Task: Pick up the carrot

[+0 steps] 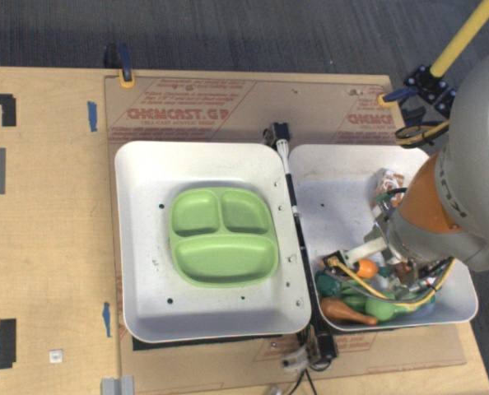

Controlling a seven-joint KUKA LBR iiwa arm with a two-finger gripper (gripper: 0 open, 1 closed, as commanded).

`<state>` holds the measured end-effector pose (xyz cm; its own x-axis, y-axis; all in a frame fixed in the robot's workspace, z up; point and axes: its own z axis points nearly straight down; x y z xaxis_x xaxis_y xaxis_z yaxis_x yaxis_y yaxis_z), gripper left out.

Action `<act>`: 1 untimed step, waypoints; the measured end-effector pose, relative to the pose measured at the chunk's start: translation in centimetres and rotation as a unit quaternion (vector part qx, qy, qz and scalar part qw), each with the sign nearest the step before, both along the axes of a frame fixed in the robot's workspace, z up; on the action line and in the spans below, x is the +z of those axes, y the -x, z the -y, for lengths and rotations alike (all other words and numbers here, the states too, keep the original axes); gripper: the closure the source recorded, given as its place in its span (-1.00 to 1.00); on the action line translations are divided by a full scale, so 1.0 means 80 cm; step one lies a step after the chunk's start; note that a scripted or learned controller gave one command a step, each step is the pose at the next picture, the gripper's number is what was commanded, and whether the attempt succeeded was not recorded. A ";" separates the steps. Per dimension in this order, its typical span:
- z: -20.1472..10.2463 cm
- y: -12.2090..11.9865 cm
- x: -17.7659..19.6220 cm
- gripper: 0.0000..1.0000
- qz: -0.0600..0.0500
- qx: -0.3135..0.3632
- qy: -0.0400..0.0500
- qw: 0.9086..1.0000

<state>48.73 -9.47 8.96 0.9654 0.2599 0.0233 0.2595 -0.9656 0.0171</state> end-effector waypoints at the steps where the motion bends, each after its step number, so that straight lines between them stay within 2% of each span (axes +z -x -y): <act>1: 0.000 0.000 0.015 1.00 -0.001 0.003 -0.001 1.000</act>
